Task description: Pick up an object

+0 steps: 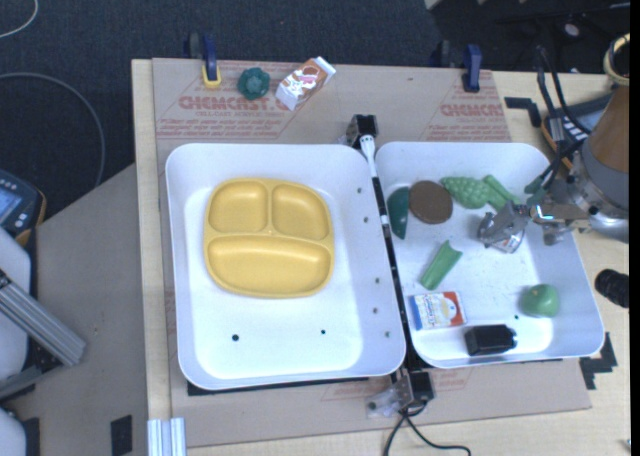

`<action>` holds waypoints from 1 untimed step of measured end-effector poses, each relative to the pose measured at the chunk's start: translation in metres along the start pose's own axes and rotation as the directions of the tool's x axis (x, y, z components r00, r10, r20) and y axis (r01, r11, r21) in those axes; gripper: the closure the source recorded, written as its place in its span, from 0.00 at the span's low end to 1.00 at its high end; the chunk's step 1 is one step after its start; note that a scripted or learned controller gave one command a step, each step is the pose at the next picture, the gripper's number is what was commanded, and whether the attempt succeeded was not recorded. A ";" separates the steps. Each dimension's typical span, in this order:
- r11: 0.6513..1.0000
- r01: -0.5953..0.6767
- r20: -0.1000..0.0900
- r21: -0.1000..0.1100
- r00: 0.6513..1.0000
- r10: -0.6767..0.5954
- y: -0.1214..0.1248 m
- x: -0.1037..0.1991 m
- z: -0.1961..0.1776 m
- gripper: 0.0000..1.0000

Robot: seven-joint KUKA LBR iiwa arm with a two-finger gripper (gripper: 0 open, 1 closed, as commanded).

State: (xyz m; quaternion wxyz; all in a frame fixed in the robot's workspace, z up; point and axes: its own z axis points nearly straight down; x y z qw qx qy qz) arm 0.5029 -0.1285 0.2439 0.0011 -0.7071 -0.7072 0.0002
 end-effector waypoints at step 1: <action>1.000 0.001 0.001 -0.003 1.000 -0.001 0.001 0.000 -0.011 1.00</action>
